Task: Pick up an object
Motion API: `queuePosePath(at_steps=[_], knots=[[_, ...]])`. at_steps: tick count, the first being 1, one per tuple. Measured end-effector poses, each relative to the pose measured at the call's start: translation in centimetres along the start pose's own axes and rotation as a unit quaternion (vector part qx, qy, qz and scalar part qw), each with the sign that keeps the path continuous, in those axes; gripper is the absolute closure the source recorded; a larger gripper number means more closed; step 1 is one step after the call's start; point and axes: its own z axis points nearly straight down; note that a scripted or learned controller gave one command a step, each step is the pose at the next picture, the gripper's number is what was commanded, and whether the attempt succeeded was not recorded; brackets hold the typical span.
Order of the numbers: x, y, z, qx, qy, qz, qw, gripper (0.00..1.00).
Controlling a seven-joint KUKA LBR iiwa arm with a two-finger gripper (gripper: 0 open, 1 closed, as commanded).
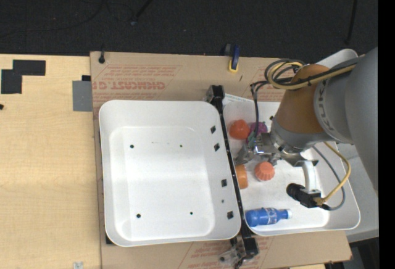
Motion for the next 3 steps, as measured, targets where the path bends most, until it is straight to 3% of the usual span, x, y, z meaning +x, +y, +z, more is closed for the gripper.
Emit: queuePosePath(at_steps=[1,2,3], knots=[[-0.1,0.3,0.0,-0.003,0.0,0.001,1.0,0.0],[-0.2,0.2,-1.0,-0.002,0.0,0.002,1.0,1.0],[3.2,-6.7,-10.5,-0.005,0.001,-0.001,1.0,1.0]])
